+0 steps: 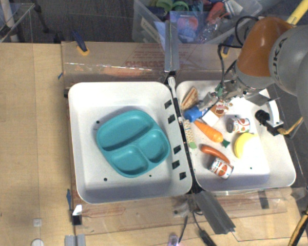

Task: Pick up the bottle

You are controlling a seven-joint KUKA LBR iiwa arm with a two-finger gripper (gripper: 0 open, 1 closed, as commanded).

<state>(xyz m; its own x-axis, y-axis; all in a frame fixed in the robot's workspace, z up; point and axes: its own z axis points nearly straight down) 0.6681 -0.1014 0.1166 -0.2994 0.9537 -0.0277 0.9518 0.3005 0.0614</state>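
Well off to the view's left of the gripper (219, 93), a teal divided plate (132, 143) lies in the left bin (84, 137). That bin plays no part in the pick.

Nearer, across the divider (175, 132), the right bin (277, 160) is crowded. A sandwich toy (189, 97) sits just left of the gripper. Below and left of the gripper lies what I take to be the bottle (193, 113), a small blue item on its side, though its shape is hard to read. A carrot (209, 131) lies just beyond it.

The bottle looks like light, stiff toy plastic, smooth and likely to roll or squirt out of a pinch. Gripping across its middle, square to its long axis, seems safest.

The gripper hangs low over the bin's far part. Whether it is open or closed I cannot tell, and I see nothing held.

Farther below the gripper are a sausage (214, 151) and a can (222, 168), with a banana (241, 143) to its lower right. The bin floor is smooth white plastic, so nudged toys will slide, and room around the bottle is tight.
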